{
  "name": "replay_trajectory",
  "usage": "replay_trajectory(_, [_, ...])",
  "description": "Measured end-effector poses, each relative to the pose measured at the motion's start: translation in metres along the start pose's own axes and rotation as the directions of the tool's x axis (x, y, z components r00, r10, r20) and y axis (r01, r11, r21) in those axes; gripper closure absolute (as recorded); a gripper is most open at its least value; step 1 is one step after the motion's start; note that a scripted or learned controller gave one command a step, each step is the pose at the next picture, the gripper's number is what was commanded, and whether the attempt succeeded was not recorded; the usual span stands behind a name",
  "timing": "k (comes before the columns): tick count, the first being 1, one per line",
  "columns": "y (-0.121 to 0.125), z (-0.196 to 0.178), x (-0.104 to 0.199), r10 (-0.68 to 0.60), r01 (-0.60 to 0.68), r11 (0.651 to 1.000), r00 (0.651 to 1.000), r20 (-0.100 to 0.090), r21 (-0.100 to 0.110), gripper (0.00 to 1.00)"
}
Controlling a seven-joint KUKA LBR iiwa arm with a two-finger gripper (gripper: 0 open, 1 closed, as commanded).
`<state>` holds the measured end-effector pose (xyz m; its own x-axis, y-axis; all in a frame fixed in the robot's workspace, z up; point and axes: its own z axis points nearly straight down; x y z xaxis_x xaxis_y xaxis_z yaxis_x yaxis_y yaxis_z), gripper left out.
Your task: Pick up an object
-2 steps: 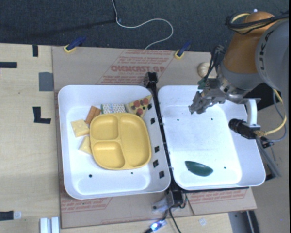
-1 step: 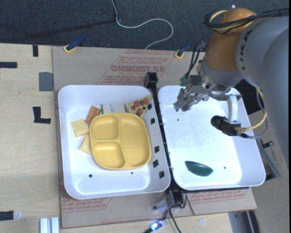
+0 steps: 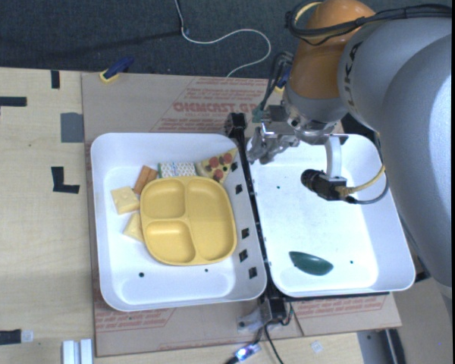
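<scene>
So we're looking down on two white bins. The left bin has a yellow divided plate sitting in the middle, with a few small food-looking pieces tucked along its upper-left side. The right bin has a dark green leaf-shaped object near its front edge. The gripper hangs over the back-left corner of the right bin, well apart from the green thing; we can't tell its state.

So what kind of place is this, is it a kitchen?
Probably not a kitchen; more likely a robot lab or test bench. A big grey and orange robot arm reaches over two white bins, toy-like things such as a yellow divided plate lie inside, and a loose cable trails behind.
</scene>
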<state>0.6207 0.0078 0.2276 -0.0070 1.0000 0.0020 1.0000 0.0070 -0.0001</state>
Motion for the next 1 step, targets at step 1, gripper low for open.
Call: replay_trajectory(1, [0.0094, 0.0126, 0.0044, 0.006, -0.006, 1.000, 1.000, 0.004, 0.002, 1.00])
